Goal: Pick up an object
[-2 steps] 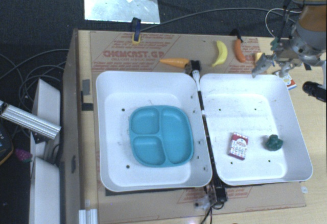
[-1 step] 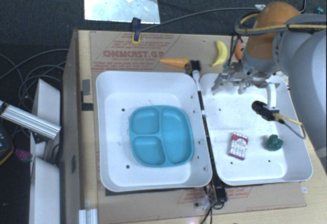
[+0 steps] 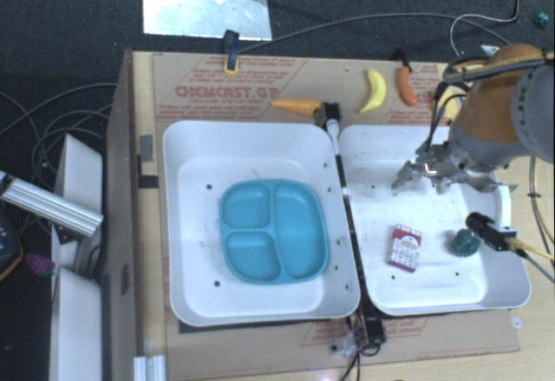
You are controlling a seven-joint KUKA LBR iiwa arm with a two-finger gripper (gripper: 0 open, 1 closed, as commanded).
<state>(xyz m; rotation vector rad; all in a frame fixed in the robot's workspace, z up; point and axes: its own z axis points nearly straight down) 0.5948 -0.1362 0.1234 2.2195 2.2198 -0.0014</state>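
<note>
Claw [image 3: 422, 175]: mine, spread, empty, above right bin [image 3: 373, 145] far edge.
Risk: red packet [image 3: 404, 247] lies flat; my fingers may skid.

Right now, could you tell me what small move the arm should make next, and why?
Probably lower the tool toward the red-and-white packet, since the tool sits over bare floor in the right bin and holds nothing, while the packet lies flat and apart from the green object.
</note>
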